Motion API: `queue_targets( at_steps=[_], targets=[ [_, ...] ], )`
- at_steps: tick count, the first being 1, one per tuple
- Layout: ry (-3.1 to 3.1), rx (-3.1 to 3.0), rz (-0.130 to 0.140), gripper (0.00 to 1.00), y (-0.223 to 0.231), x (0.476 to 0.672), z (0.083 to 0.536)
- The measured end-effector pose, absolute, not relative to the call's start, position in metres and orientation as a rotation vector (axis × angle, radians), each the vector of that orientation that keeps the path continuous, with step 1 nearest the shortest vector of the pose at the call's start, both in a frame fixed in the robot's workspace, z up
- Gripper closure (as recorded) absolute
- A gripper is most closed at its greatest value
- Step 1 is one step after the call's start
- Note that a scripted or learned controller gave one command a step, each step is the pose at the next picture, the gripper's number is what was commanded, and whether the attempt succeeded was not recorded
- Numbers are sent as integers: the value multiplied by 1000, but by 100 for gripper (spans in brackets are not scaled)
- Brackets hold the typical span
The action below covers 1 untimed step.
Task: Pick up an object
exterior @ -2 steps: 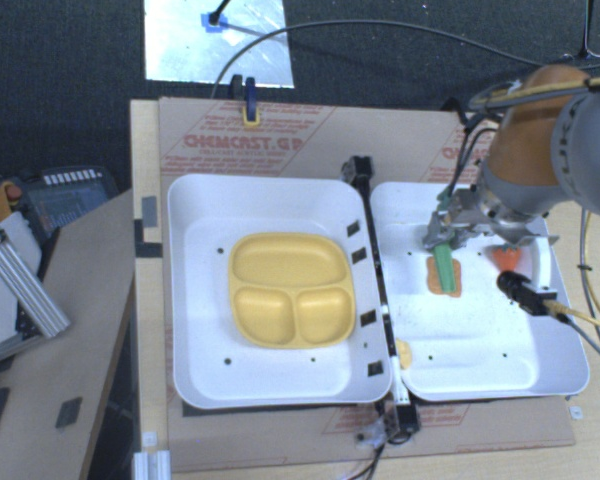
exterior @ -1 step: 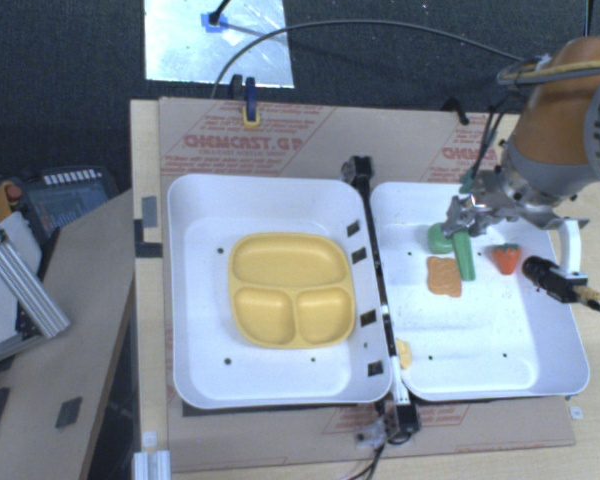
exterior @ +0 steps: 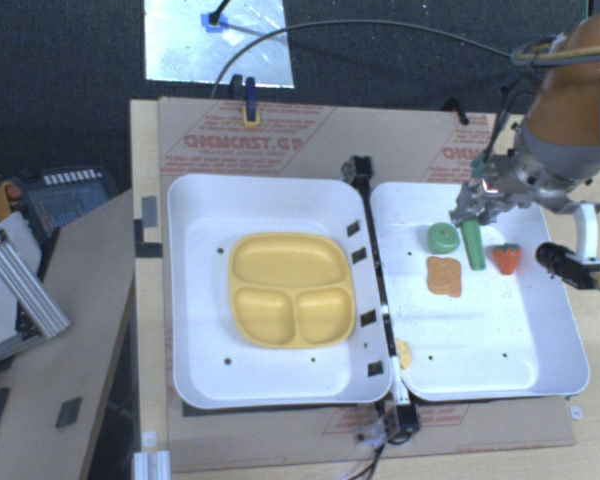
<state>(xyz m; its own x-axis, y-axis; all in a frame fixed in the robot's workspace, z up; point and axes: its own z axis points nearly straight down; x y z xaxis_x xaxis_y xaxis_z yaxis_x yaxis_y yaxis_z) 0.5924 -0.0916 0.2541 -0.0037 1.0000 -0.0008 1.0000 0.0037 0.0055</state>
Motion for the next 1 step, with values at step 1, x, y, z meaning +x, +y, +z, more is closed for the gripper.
queue_targets(
  at_steps=[1],
  targets=[
    [2232,2214,1,100,-42,570,238]
  ],
)
